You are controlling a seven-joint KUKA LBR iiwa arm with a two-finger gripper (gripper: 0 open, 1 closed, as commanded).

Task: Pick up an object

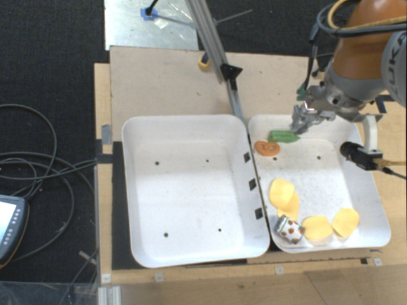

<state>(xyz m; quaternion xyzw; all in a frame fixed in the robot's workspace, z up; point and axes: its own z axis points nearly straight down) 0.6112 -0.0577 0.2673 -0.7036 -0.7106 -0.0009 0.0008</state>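
Two white bins sit side by side on the surface (165, 81); the left bin (191, 189) and the right bin (372, 202) touch along their shared edge. No writing is legible on anything. A green object (283, 136) lies flat at the right bin's far edge, its long axis running left to right. The gripper (304, 121) hangs just above its right end; whether the tips touch it, or how wide they stand, I cannot tell. An orange pretzel-shaped piece (267, 148) rests just beside the green object. Nearer the front lie three yellow pieces (283, 194) and a small red-and-white object (289, 229).
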